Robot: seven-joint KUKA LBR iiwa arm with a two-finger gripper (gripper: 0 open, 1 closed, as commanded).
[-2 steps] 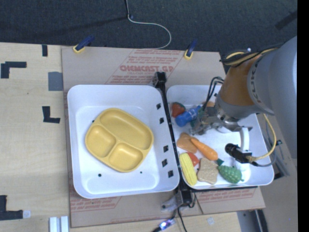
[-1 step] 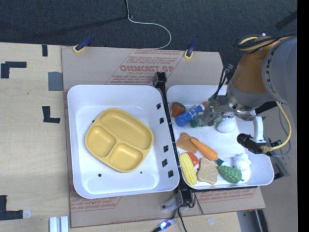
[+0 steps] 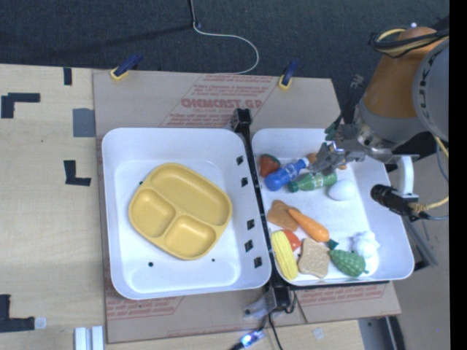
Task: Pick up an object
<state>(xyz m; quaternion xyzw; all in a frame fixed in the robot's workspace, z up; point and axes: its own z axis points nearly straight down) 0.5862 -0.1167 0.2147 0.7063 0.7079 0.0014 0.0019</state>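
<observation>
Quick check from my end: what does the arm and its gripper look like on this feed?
The arm is grey with a broad orange band above the wrist and dark cables looped over it. The gripper is small, grey metal with dark parts, and a black cylindrical fitting juts out beside it.

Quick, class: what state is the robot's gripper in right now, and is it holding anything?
Gripper: low in the right bin, over the green bottle; open or shut cannot be told, and no held object can be made out.
</observation>
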